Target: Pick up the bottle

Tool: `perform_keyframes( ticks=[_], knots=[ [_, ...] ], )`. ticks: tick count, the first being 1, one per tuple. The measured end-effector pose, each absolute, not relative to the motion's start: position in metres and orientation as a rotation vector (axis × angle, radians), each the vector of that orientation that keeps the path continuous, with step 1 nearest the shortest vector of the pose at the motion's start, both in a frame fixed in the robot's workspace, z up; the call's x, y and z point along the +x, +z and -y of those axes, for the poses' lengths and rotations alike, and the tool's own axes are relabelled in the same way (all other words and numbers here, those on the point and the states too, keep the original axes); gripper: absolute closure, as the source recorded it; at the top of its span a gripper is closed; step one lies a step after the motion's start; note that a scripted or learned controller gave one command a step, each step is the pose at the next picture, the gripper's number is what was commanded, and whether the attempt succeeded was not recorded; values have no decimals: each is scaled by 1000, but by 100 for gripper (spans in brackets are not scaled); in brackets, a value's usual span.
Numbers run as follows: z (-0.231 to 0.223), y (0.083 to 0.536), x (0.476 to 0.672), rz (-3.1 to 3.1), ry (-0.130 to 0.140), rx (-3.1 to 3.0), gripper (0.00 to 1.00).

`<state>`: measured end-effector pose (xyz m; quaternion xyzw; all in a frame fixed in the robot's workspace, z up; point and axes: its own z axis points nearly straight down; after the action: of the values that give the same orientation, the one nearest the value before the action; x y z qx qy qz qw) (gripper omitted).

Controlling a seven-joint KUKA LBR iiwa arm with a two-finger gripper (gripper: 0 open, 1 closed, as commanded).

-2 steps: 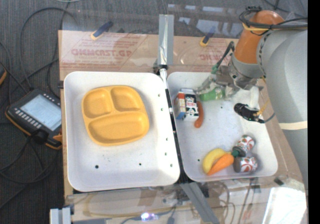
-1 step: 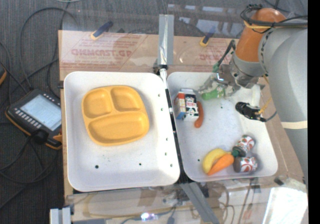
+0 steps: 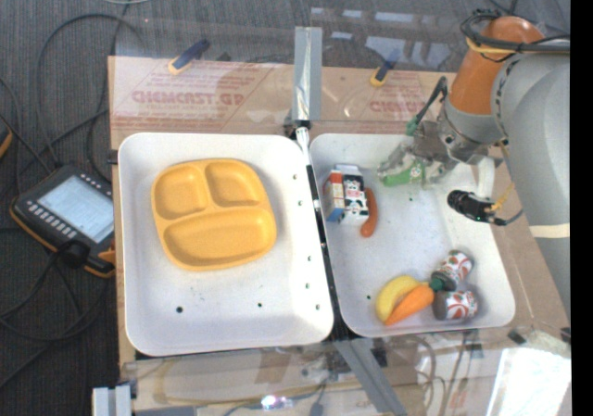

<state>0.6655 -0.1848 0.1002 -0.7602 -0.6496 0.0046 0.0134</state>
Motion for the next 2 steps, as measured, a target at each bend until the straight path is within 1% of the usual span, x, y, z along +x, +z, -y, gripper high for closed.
perform_keyframes(
  ticks=[1, 2],
  knots=[
    [199, 94, 667, 2334, 5, -2046, 100],
    [223, 90, 629, 2375, -6, -2069, 100]
  ],
)
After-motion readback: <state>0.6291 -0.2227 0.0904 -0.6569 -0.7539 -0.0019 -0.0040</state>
